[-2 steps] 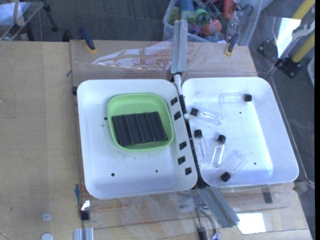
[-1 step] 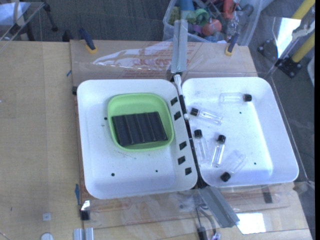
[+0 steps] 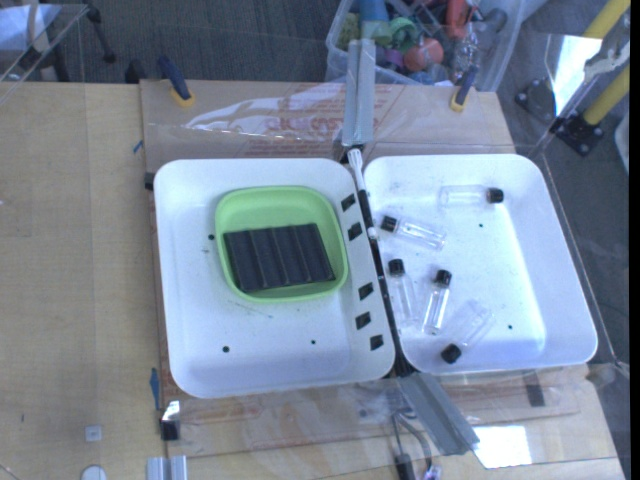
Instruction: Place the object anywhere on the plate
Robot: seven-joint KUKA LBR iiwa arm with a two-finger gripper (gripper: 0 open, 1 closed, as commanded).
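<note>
**Object.** A dark ribbed slab (image 3: 278,257) lies flat inside the green plate (image 3: 283,199). It is wholly within the rim and covers most of the plate floor. Nothing holds or touches it from above.

**Plate.** The plate sits in the left bin (image 3: 260,353), the bin farther from the side the arm reaches in from. It is in the upper middle of that bin, apart from the walls.

**Gripper.** Whether the gripper is spread, pressed together or pinching anything cannot be told from this view.

**Near bin.** The right bin (image 3: 525,268), on the arm's side, holds about five clear vials with black caps. One vial (image 3: 412,232) lies close to the divider (image 3: 362,258). Another (image 3: 437,303) lies nearer the middle, and a third (image 3: 464,329) towards the front edge. All lie on their sides, loosely scattered.

**Step in hand.** If the slab is the object meant, the placing looks finished and only withdrawal remains. If a vial is meant, the task stands at its start, with no pick made.

**Next move.** In the second case the gripper must descend on one vial, closing across its narrow body. It must then lift clear of the divider, carry the vial across to the far bin, and release it over the plate.

**Risk.** The vials are smooth and round and will likely roll or slip from a poor grasp. The slab leaves little bare plate to land on.
</note>
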